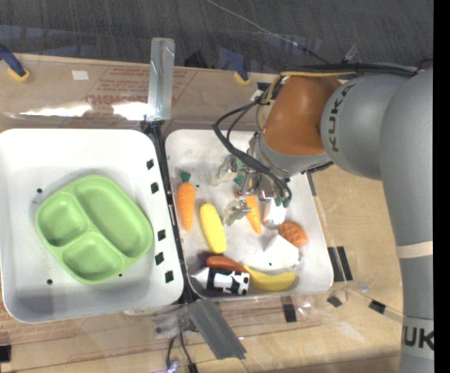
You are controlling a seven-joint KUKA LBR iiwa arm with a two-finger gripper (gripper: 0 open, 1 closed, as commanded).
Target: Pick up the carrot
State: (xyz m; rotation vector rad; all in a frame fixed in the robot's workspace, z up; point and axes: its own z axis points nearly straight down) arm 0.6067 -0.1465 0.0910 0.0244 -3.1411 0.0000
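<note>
bench top of pale wood with two shallow white bins side by side, clear sheeting taped behind them. the gripper hangs low in the right bin, below the orange wrist band; cannot tell how its fingers stand, cables and metal parts clutter them. a small orange piece sits right at the tip; whether it is clamped is unclear. the carrot lies near the bin's left wall, green top pointing away, apart from the gripper. beside it a yellow corn-like piece. further out: croissant, banana, black-and-white cow toy. left bin holds a green divided plate.
</note>
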